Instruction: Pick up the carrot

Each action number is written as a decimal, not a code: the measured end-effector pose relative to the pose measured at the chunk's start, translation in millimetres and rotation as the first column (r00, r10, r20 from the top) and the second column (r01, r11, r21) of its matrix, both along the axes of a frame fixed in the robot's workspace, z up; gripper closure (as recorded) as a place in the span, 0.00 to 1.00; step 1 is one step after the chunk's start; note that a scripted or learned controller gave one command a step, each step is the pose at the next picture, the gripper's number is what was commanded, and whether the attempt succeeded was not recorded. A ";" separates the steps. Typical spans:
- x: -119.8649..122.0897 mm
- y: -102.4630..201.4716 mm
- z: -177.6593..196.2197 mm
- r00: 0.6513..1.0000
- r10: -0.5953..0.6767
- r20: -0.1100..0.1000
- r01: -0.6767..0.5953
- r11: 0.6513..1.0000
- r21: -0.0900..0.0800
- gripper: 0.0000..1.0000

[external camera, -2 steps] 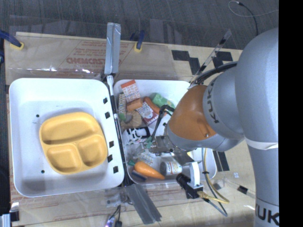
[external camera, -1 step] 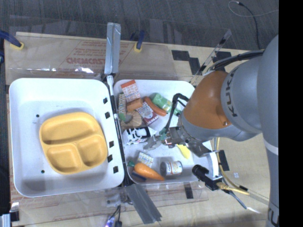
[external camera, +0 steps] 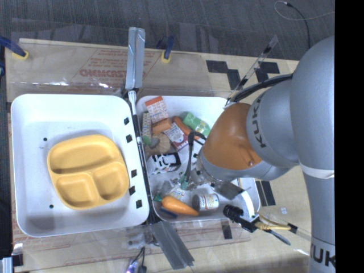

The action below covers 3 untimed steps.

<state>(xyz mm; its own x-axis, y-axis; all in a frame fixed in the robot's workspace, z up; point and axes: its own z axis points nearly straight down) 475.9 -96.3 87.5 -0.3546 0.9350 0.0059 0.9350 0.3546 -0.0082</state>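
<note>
- Carrot (external camera: pixel 180 207) lies at the near wall of the right bin (external camera: pixel 193 102), orange body pointing right, green top at its left end; it rests free on the bin floor, with nothing gripping it.
- Just beside its right end lies a small silver tin (external camera: pixel 206 201), close enough to crowd a grasp from that side.
- A little further in, the gripper (external camera: pixel 190 178) hangs under the orange wrist band, above and slightly behind the carrot; the wrist hides it, so its opening cannot be told.
- The step in hand looks like the approach, with the pick not yet made; the next move probably calls for a short shift toward the near wall, alignment across the carrot's body, then a descent clear of the tin.
- Further back, packets and a green wrapper (external camera: pixel 196 122) clutter the bin's far half.
- In the left bin (external camera: pixel 23 112) sits a yellow divided tray (external camera: pixel 88 169), well apart from the work.
</note>
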 end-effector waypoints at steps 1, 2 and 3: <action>0.7 1.3 6.4 1.000 0.008 -0.006 -0.008 1.000 0.002 1.00; 0.8 -25.6 1.2 0.990 0.138 0.002 -0.138 0.990 0.002 1.00; 2.0 35.9 101.2 0.982 -0.191 0.003 0.191 0.982 -0.003 1.00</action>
